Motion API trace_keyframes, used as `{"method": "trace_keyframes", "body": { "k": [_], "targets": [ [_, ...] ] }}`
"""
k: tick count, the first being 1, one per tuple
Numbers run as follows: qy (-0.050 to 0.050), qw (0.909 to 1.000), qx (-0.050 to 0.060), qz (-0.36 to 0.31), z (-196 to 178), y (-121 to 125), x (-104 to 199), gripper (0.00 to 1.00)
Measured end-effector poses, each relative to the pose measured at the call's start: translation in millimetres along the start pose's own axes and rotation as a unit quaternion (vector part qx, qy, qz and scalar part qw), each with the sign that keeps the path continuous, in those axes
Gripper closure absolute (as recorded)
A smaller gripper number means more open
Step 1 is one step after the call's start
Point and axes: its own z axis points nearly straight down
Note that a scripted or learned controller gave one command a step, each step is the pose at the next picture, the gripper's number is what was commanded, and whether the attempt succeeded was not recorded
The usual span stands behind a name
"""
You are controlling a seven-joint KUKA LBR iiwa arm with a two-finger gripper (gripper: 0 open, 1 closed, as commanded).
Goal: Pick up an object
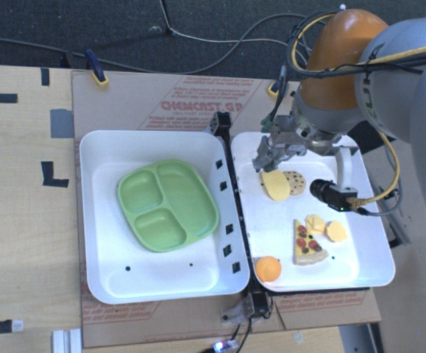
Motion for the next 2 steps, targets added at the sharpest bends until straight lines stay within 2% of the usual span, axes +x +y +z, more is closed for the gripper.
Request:
{"method": "trace_keyframes", "body": {
  "k": [1, 2],
  "targets": [
    [0.0, 1.0, 0.0, -0.001, -2.9, -26.2, 50.8, 1.0],
    [0.0, 1.0, 0.0, -0.001, 7.8, -35.5, 102.4, 1.0]
  ]
}}
